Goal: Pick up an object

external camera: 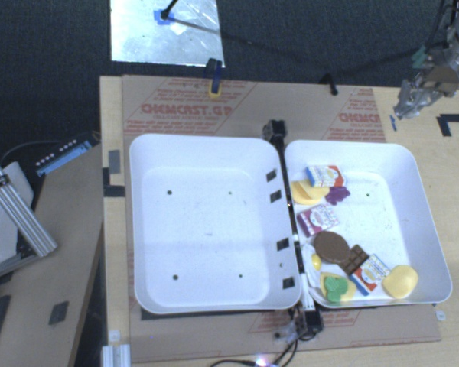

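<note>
The bench [176,102] fills most of the frame, bearing two white bins side by side. The left bin [206,220] sits in the middle of the frame; the right bin [409,205] lies lower right and carries all the pickable things, bunched along its left wall and lower edge.

The arm [455,52] enters at the upper right corner, with its gripper [408,107] hanging above the bench just beyond the right bin's far rim, well apart from every object. It is small and blurred, and whether the fingers are spread or pressed together cannot be told; nothing can be seen between them.

In the right bin, from larger to smaller: a brown disc [330,246] at centre left, a pink packet [318,220] just above it, a yellow lump [400,281] in the lower right corner, a white box [324,176] near the top, a green piece [336,287] at the lower edge, and a purple bit [337,196] beside the box.

By my reading the task has hardly begun: no object is lifted, and choosing one, descending, closing and raising all remain.
</note>
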